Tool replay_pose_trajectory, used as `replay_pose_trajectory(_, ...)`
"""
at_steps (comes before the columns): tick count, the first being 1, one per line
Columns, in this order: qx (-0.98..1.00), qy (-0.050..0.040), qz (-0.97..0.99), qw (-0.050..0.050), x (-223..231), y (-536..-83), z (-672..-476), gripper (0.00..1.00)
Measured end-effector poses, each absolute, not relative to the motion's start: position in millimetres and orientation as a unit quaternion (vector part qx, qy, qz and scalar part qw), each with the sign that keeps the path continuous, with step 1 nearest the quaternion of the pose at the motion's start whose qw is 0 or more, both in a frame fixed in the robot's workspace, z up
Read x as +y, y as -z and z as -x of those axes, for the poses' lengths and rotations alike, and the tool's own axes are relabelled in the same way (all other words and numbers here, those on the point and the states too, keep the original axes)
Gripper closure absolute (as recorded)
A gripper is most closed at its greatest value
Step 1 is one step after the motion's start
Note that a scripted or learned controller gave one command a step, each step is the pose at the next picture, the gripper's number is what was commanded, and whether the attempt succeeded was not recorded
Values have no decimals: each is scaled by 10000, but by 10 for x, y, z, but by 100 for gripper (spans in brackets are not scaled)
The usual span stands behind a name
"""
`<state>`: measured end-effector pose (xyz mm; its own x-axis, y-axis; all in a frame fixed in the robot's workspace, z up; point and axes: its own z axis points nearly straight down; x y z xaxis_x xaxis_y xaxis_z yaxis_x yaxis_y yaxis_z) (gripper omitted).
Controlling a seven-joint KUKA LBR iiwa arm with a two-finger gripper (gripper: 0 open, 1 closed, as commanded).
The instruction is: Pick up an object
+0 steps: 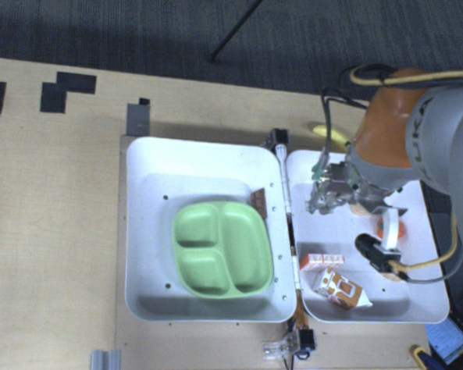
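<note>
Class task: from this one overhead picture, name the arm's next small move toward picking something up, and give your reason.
Probably shift the gripper toward the camera, over the small carton, then descend: it hangs above bare floor in the right bin.

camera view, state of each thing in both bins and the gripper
green divided plate: lying flat in the left bin, compartments up
small carton: on its side in the right bin
snack packet: lying flat, touching the carton
orange and white item: lying by the arm
gripper: over the right bin, holding nothing visible
</note>
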<state>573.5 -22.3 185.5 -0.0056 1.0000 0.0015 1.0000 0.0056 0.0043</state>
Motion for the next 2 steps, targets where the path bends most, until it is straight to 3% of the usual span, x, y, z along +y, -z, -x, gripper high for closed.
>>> replay_pose_trajectory(1,7097,-12,-7046,14,-322,-1850,-6693,100)
replay_pose_trajectory(2,7098,-9,-7044,11,-322,-1850,-6692,0)
